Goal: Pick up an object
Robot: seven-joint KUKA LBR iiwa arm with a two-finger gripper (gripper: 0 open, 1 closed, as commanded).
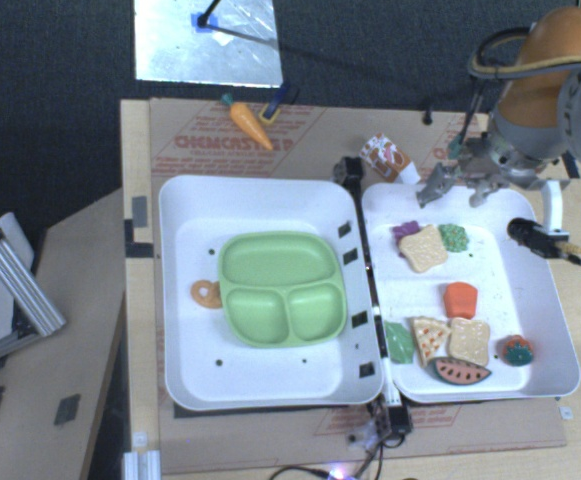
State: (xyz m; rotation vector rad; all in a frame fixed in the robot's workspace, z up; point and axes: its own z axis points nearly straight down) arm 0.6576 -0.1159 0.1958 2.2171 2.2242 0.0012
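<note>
My gripper [454,190] hangs open over the far edge of the right bin [560,348], with nothing between its fingers. Just below it in that bin lie a purple piece [405,232], a tan toast [425,250] and a green broccoli piece [454,236]. Further forward are an orange block [460,299], a pizza slice [429,338], a bread slice [469,340], a watermelon slice [461,372], a green leaf [399,341] and a red-and-green ball [516,349].
The left bin [185,218] holds a green divided plate [280,288] and a small pretzel [207,294]. Behind the bins on the cardboard lie a carrot [250,125] and a red-and-white packet [385,156]. A foil sheet [208,28] lies at the back.
</note>
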